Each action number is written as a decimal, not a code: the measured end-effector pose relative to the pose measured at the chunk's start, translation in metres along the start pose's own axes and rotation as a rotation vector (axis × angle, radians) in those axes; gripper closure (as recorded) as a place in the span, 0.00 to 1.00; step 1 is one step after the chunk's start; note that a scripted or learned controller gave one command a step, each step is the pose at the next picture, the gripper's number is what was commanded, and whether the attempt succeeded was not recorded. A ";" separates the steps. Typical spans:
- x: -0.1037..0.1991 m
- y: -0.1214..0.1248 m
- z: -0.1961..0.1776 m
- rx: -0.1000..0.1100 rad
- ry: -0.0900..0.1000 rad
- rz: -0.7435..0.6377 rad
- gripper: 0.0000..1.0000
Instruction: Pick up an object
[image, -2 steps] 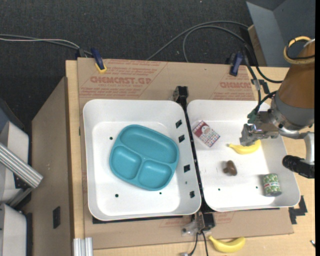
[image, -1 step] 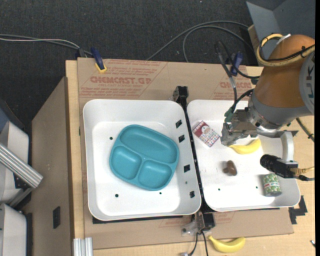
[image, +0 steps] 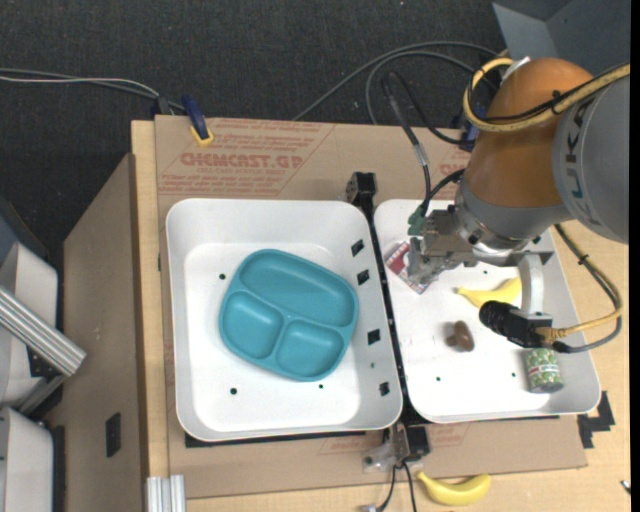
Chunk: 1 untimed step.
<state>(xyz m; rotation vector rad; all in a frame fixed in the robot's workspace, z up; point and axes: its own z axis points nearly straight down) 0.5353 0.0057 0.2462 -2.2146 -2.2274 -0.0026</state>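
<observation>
Packet (image: 403, 268) at the near edge of the end effector (image: 428, 252)

From the camera view, a red-and-white packet lay in the right bin (image: 480, 395), close against the wall it shares with the left bin (image: 200, 385). The end effector hung low over that same corner, and the packet poked out from under it on the side toward the left bin, touching it or very nearly so. Whether the end effector was open or closed could not be told, nor whether it had any hold on the packet. The packet's long axis seemed to run aslant, from the dividing wall down toward the middle of the bin.

Other candidates sat farther off in the right bin. A banana (image: 492, 292) lay just on the end effector's far side, a brown lump (image: 460, 337) sat nearer the front, and a green can (image: 543, 371) stood in the front corner, well apart. A blue plate (image: 288, 313) filled the middle of the left bin.

Judged from this, the packet was the nearest thing to pick, and a grasp would turn on closing across its short side.
</observation>
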 end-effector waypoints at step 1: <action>0.050 -0.007 0.000 0.003 0.001 -0.001 1.00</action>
